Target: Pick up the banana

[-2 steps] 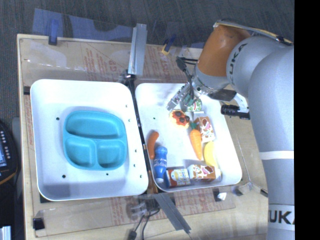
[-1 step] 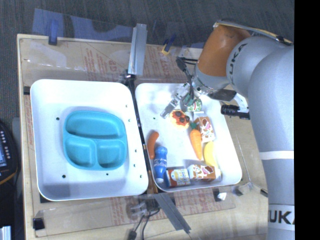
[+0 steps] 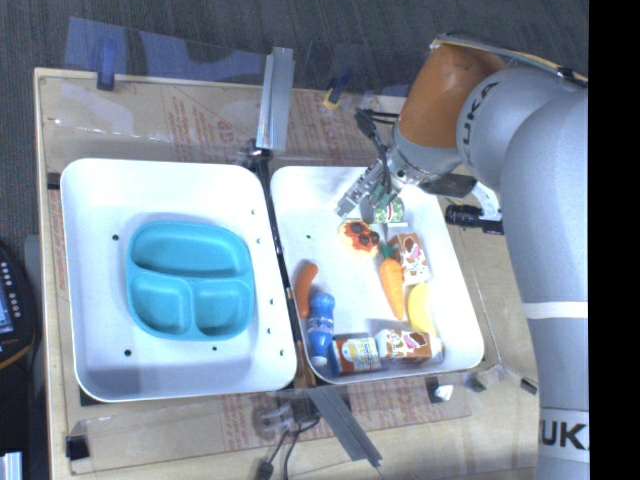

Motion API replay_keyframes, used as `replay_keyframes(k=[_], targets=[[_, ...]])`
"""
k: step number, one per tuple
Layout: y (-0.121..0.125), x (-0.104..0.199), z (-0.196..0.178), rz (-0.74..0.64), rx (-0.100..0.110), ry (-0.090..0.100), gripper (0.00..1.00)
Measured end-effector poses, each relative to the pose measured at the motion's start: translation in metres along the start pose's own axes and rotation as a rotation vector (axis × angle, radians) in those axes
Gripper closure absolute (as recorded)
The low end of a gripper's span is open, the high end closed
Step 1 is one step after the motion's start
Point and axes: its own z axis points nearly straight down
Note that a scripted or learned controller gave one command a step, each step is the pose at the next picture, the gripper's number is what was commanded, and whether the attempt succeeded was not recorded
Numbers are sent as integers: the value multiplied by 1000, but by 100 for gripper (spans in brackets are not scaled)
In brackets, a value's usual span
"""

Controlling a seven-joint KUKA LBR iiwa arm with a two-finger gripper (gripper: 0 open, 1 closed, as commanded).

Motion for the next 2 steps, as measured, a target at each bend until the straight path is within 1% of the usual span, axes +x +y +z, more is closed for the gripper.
replay_keyframes(k=[2], targets=[[2,-2,-22,-9,-5,-15,100]])
